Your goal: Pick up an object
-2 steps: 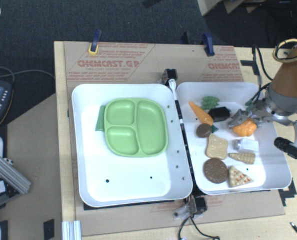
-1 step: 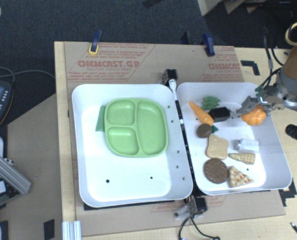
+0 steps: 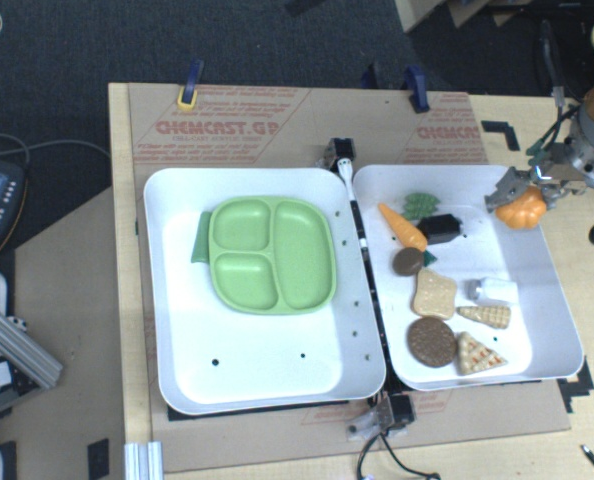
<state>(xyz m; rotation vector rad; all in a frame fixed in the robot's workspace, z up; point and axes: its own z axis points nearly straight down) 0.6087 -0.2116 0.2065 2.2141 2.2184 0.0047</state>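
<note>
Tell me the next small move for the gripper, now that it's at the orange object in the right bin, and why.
Probably a short, straight lift. The gripper sits right at the orange object in the far right corner of the right bin, but this slanted view doesn't confirm a hold. A small rise would show whether the object comes up, without disturbing the carrot or other items nearby.

Left bin: green divided plate fills centre; open floor along front and left edge. Right bin: toy foods crowd left half, carrot to round cookie; right strip clear; orange fruit blocks far-right corner.
</note>
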